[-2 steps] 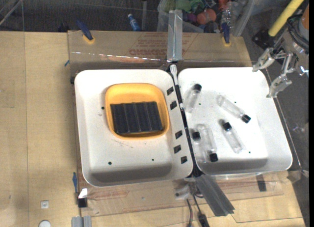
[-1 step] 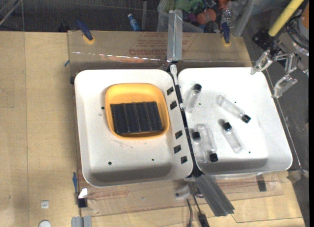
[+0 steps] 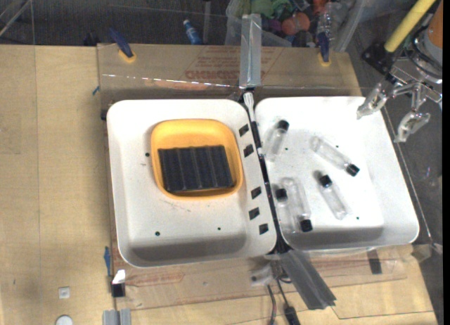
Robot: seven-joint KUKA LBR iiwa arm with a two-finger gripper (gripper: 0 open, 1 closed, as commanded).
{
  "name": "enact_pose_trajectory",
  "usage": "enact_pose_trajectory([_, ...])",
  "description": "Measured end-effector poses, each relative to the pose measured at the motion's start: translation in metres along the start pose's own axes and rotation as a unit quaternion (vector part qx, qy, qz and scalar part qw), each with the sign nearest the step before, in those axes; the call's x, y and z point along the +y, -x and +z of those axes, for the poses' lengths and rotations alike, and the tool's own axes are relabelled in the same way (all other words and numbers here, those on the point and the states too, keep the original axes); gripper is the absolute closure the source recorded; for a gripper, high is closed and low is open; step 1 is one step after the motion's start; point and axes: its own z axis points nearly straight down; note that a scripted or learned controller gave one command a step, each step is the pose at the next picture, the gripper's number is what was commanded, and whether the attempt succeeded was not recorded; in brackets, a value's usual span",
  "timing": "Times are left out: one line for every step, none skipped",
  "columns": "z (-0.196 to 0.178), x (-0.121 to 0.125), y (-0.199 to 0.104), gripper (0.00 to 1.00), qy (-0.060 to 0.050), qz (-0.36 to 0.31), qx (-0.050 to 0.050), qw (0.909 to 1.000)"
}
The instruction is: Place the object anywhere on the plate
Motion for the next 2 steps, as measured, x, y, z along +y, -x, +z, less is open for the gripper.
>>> enact_pose_trajectory([0.0012,0.0005,0.0012,0.0,0.0,-0.077,0.0,0.997])
enact_pose_trajectory([0.01,0.0006,0.0002,0.0,0.001,-0.295,0.0,0.9554])
